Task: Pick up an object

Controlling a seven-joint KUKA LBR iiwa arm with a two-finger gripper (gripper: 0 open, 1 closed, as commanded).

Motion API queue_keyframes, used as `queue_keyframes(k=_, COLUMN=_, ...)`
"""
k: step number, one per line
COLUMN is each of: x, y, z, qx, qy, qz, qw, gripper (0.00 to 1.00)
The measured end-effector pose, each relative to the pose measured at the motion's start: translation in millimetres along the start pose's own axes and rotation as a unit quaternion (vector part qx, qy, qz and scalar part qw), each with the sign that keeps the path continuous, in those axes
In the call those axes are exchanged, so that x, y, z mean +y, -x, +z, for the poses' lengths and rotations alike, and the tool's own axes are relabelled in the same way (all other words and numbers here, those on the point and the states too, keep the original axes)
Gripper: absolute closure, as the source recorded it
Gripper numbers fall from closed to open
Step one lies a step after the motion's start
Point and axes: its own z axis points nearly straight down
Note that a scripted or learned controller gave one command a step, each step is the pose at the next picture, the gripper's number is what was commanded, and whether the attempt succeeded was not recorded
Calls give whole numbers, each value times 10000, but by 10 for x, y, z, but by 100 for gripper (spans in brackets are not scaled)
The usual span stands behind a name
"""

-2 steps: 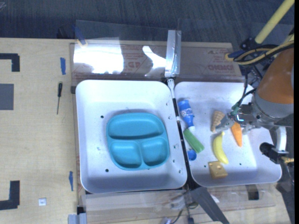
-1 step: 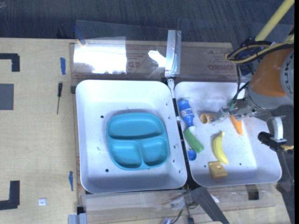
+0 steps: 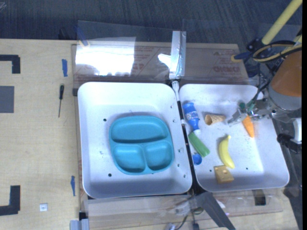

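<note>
Fingers (image 3: 235, 119) first: one grey metal prong reaches down and left over the right bin, but the rest of the cluster is a tangle of metal and green parts. I cannot tell how far they are spread, nor whether anything sits between them.

Far left, the table (image 3: 38, 128) carries a thin dark tool (image 3: 61, 97), well away from any work. The left bin (image 3: 88, 95) holds one thing, a blue divided plate (image 3: 141, 143) lying flat in the middle. It looks broad and low, with little edge for a two-finger pinch, so it seems a poor target.

The right bin (image 3: 254, 164) is where the pickable things lie loose. A blue bottle (image 3: 191, 115) lies along its left wall. A green piece (image 3: 198, 144) and a small blue bit (image 3: 196, 159) sit just below the bottle, close to that wall, which would crowd a grasp. Further right come a tan cone (image 3: 214, 119), a banana (image 3: 226, 151) and a tan block (image 3: 223, 174), all apart from one another with bare bin floor around them.

An orange carrot (image 3: 248, 127) lies tilted just below the gripper (image 3: 244, 113), nearest of all to it. I judge the carrot or the cone to be the object aimed at. Whether the carrot is touched I cannot tell. The arm (image 3: 288, 80) leans in over the bin's right rim, which suits a reach toward this upper right corner. No object appears lifted clear of the bin, so the pick looks not yet done.
</note>
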Motion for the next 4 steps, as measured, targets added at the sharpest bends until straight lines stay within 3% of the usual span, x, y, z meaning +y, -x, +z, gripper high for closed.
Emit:
queue_keyframes(k=1, x=159, y=-35, z=14, qx=-15, qy=-29, qz=758, qw=9971, gripper=0)
queue_keyframes(k=2, x=342, y=-107, z=33, qx=-48, qy=-17, qz=1836, qw=9830, gripper=0)
queue_keyframes(k=3, x=435, y=-136, z=165, qx=-47, qy=-99, qz=1984, qw=9801, gripper=0)
queue_keyframes(k=4, x=442, y=-126, z=88, qx=-72, qy=-109, qz=1968, qw=9804, gripper=100)
